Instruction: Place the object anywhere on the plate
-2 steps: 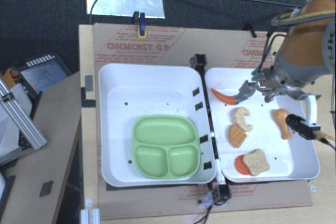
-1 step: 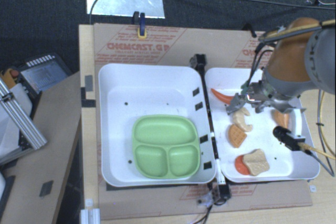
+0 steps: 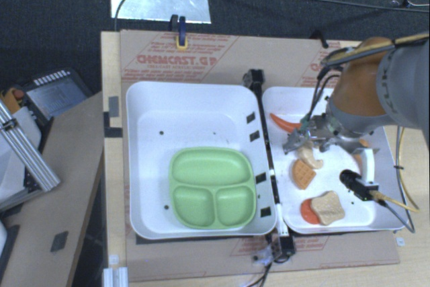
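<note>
Two white bins side by side on the bench. Left bin (image 3: 148, 117): green three-compartment plate (image 3: 211, 186) near its front edge. Right bin (image 3: 289, 101): arm (image 3: 383, 87) over its far right corner; gripper (image 3: 301, 139) low at mid-bin, fingers' state cannot be told. Toast slice (image 3: 327, 206) at the front edge, overlapping a red disc (image 3: 308, 212). Waffle (image 3: 303, 175) centre; pale piece (image 3: 310, 156) just beneath the gripper. Red-orange pepper (image 3: 285, 122) near the left wall.

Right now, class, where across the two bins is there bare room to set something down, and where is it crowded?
Free: the left bin's floor behind the green divided plate, and the plate's own compartments. Crowded: the right bin, where the waffle, the bread slice, an orange strip and the gripper sit close together.
</note>
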Controlling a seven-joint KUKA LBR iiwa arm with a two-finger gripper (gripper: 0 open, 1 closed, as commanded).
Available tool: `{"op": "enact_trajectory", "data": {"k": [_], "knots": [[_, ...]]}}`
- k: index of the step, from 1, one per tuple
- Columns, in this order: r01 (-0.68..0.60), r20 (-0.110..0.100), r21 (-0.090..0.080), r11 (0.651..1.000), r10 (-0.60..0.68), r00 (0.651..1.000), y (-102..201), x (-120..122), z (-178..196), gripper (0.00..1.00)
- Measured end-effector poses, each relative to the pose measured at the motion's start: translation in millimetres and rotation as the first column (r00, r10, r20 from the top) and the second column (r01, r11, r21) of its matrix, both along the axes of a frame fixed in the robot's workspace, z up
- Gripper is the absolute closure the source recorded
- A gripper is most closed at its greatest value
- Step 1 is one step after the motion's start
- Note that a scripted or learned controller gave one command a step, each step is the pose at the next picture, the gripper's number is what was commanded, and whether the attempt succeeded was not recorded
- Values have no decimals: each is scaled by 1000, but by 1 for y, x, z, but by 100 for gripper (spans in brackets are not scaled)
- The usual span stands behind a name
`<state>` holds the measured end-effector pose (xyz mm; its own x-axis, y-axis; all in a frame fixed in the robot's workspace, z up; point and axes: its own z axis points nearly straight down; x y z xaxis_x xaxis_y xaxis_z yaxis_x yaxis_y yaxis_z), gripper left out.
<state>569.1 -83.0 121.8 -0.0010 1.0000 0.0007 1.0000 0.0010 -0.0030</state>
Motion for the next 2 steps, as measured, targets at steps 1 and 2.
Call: {"op": "enact_trajectory", "data": {"k": [1, 2], "knots": [[0, 1, 0, 1000, 0, 1000, 0, 0, -39, 0], [0, 5, -1, 1000, 0, 1000, 0, 1, -27, 100]]}}
